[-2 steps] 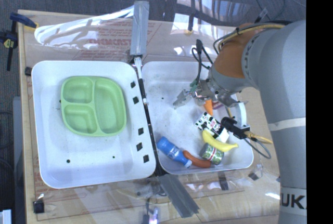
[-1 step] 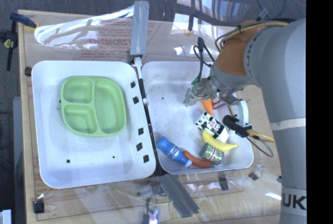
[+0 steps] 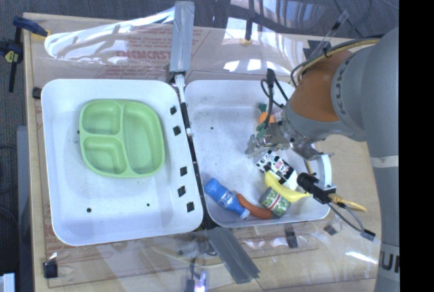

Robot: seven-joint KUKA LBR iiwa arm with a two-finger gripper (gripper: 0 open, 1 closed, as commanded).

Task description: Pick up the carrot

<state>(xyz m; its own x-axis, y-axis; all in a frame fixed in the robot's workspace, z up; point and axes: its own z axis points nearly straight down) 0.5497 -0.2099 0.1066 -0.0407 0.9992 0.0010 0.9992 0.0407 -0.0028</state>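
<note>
Bottle point(image 3: 224, 196), sausage point(image 3: 258, 210), can point(image 3: 274, 201) and banana point(image 3: 290, 189) crowd the right bin's point(image 3: 224, 104) 6 o'clock edge.
The carrot point(image 3: 266, 117) peeks out at 1 o'clock beside my gripper point(image 3: 264, 143); I cannot tell how its fingers stand, and I might grab nothing.

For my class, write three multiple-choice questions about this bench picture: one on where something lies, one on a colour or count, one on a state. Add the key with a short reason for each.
1. Where does the divided plate lie?
A. In the left bin
B. In the right bin
C. On the bench outside both bins

2. What colour is the bottle near the front of the right bin?
A. Red
B. Blue
C. Black

3. How does the banana rest?
A. Standing upright
B. Hanging from the end effector
C. Lying flat in the bin

Key:
1 A, the green plate sits alone in the left bin.
2 B, its body is blue with a pale cap end.
3 C, it lies on its side beside a small green can.
</note>
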